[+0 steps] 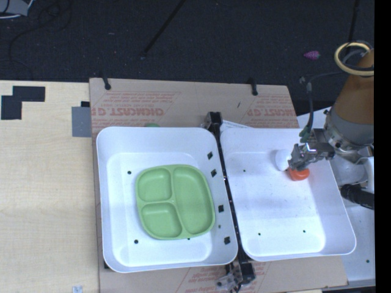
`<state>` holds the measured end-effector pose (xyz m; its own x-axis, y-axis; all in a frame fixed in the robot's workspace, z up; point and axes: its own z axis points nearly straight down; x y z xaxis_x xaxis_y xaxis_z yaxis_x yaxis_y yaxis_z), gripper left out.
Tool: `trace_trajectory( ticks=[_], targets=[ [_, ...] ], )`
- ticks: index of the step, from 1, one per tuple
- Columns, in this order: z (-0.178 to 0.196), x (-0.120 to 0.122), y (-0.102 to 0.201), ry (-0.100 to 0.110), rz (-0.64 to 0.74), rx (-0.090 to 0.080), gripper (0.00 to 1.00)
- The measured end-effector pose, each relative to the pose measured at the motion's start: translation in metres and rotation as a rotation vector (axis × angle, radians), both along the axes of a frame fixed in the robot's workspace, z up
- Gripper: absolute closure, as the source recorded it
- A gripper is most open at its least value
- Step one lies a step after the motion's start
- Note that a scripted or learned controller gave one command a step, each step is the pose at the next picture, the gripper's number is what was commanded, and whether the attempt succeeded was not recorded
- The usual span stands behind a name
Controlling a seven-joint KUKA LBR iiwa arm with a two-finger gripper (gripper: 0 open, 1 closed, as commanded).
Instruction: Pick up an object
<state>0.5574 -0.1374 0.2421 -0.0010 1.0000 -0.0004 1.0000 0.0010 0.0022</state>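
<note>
From above, the metal hand [300, 159] hangs low in the right bin [305, 237], over a small rounded orange object [299, 175] beside a pale white one [281, 159]; whether it is spread or pinching cannot be told. The smooth left bin [116, 237] holds a glossy green three-section plate [175, 201]. Cardboard [183, 102] lines the tabletop.

A small orange object [299, 175] lies in the right bin [287, 237], near its far right corner and directly under the gripper [300, 158]. Just left of it, touching or nearly so, sits a small white rounded object [281, 159], pale against the bin floor and hard to make out.
</note>
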Motion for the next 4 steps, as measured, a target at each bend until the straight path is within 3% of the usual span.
trace_trajectory(
  ticks=[4],
  targets=[
    [-0.024,-0.020,0.188,0.007,0.002,0.001,1.00]
  ],
)
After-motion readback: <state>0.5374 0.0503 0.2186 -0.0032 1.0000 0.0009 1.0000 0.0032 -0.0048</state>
